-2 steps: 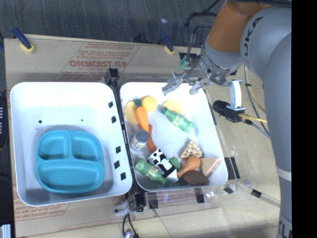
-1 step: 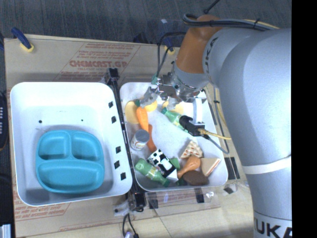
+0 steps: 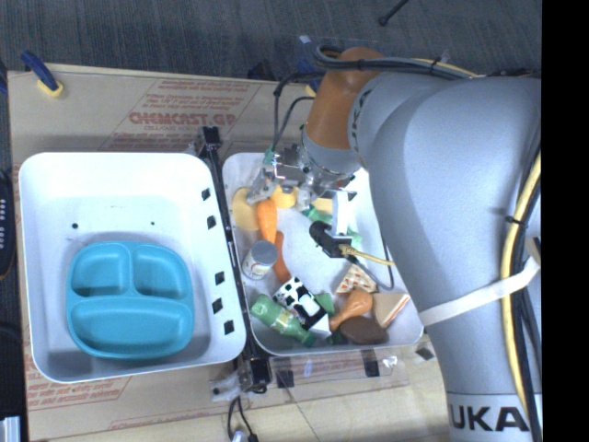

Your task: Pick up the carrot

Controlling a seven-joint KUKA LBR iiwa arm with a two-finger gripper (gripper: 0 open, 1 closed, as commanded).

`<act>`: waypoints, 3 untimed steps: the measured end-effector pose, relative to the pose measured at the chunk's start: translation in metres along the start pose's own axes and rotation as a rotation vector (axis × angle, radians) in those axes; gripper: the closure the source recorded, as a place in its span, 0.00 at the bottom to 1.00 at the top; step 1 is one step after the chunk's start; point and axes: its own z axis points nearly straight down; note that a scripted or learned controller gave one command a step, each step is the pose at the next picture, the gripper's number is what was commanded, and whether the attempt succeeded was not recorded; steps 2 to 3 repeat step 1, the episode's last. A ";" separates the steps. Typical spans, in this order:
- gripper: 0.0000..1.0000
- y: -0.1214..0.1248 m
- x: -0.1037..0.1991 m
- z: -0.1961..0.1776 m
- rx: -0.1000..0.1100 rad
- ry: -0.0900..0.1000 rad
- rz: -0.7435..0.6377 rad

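**Robot arm low over a crowded right bin, pincer just above the carrot**

Camera view, looking down at a slant: two shallow white bins sit side by side on a brown worktop [image 3: 138,109] with red print.

The left bin [image 3: 110,191] holds one thing: a light blue plate [image 3: 131,299] with three compartments, near the front of the bin.

The right bin [image 3: 237,166] is crowded. One orange carrot [image 3: 266,219] lies near its left wall, running roughly from back to front. One pale yellow piece [image 3: 244,212] is just beside it on the left. One silver can [image 3: 260,259] sits just in front of the carrot. A narrow orange strip [image 3: 280,265] runs along the can's right side; I cannot tell whether it is more of the carrot or a separate piece. At the front lie one green item [image 3: 270,310], one black-and-white patched item [image 3: 301,299], two brown pieces [image 3: 353,304] [image 3: 364,331] and one tan wedge [image 3: 392,307].

One grey arm [image 3: 442,201] with an orange band comes in from the right and covers much of the right bin's back and right side. Its pincer [image 3: 281,190] hangs at the back end of the carrot, very close above it. Metal parts and cables clutter the pincer, so I cannot tell whether it is released or clenched, or whether it touches the carrot. A small green piece [image 3: 322,215] pokes out beneath the wrist, partly hidden.
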 end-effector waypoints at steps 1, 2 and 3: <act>1.00 -0.003 0.001 -0.011 0.022 0.002 -0.008; 1.00 -0.003 0.001 -0.011 0.022 0.002 -0.008; 1.00 -0.003 0.001 -0.011 0.022 0.002 -0.008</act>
